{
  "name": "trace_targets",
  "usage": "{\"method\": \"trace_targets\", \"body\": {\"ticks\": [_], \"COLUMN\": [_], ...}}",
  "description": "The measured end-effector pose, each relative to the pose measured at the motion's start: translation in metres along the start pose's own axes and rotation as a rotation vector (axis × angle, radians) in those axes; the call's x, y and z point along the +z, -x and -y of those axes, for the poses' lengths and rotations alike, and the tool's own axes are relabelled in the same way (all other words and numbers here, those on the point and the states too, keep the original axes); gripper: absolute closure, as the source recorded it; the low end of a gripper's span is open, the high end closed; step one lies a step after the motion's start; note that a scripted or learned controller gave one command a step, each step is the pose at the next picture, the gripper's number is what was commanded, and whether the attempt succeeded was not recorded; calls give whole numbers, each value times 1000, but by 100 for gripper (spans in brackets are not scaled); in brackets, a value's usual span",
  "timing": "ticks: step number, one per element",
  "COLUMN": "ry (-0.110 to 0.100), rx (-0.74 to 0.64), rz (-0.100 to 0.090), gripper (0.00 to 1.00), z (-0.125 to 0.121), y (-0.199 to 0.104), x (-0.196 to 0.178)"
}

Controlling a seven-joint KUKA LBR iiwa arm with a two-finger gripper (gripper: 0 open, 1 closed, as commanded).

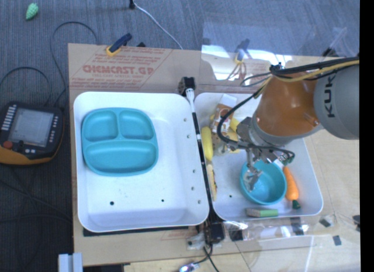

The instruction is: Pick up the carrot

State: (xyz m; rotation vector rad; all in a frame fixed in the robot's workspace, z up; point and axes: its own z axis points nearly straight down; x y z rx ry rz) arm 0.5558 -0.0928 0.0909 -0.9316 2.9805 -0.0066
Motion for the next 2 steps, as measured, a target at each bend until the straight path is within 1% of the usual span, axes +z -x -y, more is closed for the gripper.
{"method": "trace_targets", "body": {"ticks": [1, 2], "ry": [8, 7], "rx": [-250, -119], "rz": [-9, 2], "gripper": [0, 0], "z": [43, 96], "y": [-18, -40], "x": [-74, 0]}}
